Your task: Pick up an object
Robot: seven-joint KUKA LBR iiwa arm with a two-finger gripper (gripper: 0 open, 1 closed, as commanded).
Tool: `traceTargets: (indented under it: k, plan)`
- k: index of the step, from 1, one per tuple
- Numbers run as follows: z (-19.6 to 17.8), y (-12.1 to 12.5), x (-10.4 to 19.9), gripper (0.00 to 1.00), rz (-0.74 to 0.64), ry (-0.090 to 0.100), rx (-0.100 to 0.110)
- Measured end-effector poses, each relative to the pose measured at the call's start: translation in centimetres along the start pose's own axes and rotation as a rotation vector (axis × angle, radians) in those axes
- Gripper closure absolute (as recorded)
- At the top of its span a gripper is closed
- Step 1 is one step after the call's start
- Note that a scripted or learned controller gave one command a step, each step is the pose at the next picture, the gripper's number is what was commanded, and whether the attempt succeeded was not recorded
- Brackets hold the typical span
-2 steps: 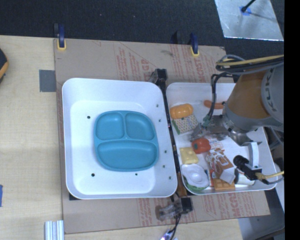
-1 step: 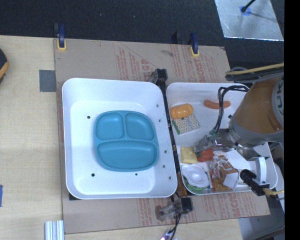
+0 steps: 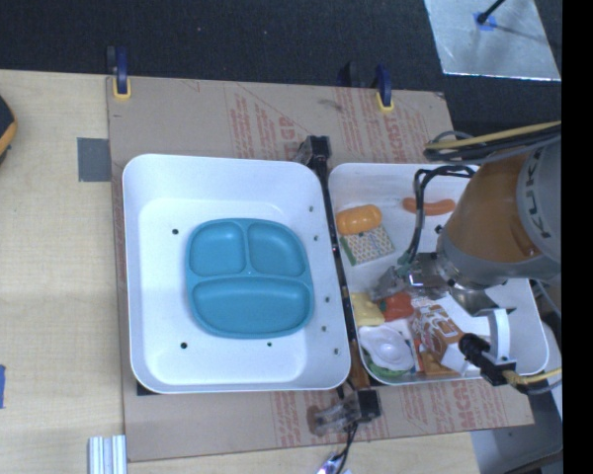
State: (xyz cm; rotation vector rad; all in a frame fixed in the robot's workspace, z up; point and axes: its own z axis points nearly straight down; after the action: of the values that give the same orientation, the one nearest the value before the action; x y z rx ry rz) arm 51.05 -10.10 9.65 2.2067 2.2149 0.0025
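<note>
My gripper [image 3: 393, 284] hangs low over the middle of the right bin [image 3: 376, 178], reaching in from the right under the grey and orange arm [image 3: 494, 220]. Directly beside it lie a red item [image 3: 399, 307] and a yellow item [image 3: 367, 310]. An orange bun-shaped object [image 3: 360, 218] and a pale checkered packet [image 3: 368, 246] lie just behind the gripper. A white cup [image 3: 385, 348] and a printed brown-and-white packet [image 3: 435, 336] lie at the bin's front. I see nothing lifted off the bin floor.
The left bin [image 3: 148, 265] bears a blue divided plate [image 3: 249, 276]. A thin orange stick-shaped object [image 3: 427, 205] lies at the right bin's back wall. Clamps sit between the two bins at the back [image 3: 316, 150] and front [image 3: 344, 413].
</note>
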Motion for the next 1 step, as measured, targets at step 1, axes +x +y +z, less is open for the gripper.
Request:
traceTargets:
  k: [1]
  plan:
    - [-0.02,-0.86,0.41,0.00,0.001,0.001,-0.003]
